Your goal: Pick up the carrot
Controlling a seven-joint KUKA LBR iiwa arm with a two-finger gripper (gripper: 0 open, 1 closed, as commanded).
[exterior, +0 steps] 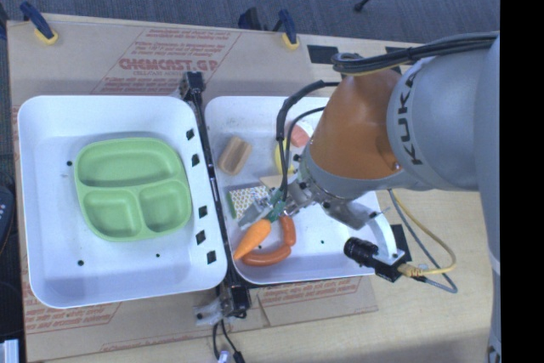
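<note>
The carrot (253, 239) is orange with a green leafy top and lies slanted near the front left corner of the right bin (331, 261). Its tip points to the front left and its green top points toward the arm. My gripper (283, 203) reaches down from under the orange wrist band and sits right at the carrot's leafy end. The arm's bulk hides much of the gripper. The carrot rests low in the bin, against a curved red-orange sausage-like piece (274, 253).
A tan bread-like block (234, 155) and a green-speckled packet (246, 200) lie in the right bin's left part. A yellow item (279, 155) and a pinkish one (299, 134) peek out beside the arm. The left bin (51, 183) holds a green divided tray (132, 187).
</note>
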